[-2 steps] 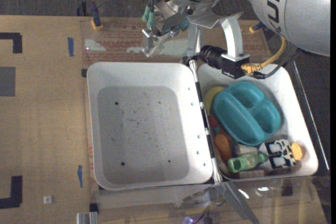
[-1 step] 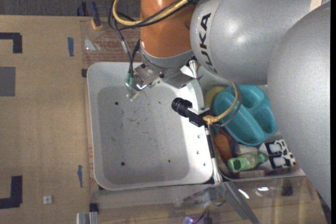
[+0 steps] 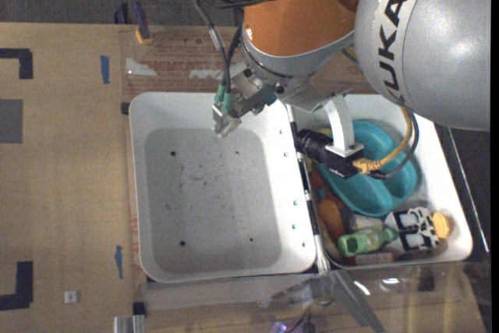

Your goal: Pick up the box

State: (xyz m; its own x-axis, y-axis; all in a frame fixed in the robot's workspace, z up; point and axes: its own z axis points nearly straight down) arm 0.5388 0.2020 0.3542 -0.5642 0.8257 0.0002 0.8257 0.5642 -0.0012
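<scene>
Gripper (image 3: 224, 123) over the left bin (image 3: 148, 168)

It hangs near the far edge (finger gap too small to tell); the right bin (image 3: 456, 234) holds a teal bowl (image 3: 382, 168) and green bottle (image 3: 365, 240).

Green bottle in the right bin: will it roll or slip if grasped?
Likely rolls: the green bottle lies on its side and looks round. Glossy highlights suggest a slippery surface. The teal bowl beside it may block rolling.
</scene>
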